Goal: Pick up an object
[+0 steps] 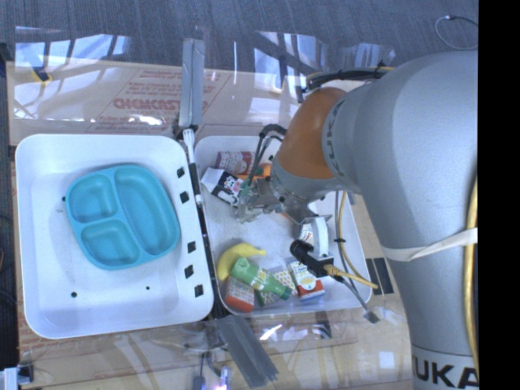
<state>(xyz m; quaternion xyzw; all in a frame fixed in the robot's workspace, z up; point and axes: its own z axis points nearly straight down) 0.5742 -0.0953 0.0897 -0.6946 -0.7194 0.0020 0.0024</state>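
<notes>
The arm reaches into the right bin [357, 292], and my gripper [249, 207] hangs low over its upper middle. Right beside the gripper, on its left, lies a black-and-white carton [223, 184]. A red and white packet [234, 162] lies just beyond it by the far wall. Near the front of this bin sit a yellow banana [235, 257], a green bottle [258, 278], a red item [237, 301] under the bottle, and a small colourful carton [305, 281]. I see nothing clearly between the gripper's tips.
In the left bin [49, 299] lies a blue divided plate [122, 214]. A ridge with black clips [195, 242] separates the two bins. The bulky grey arm [406, 161] covers the right bin's right side.
</notes>
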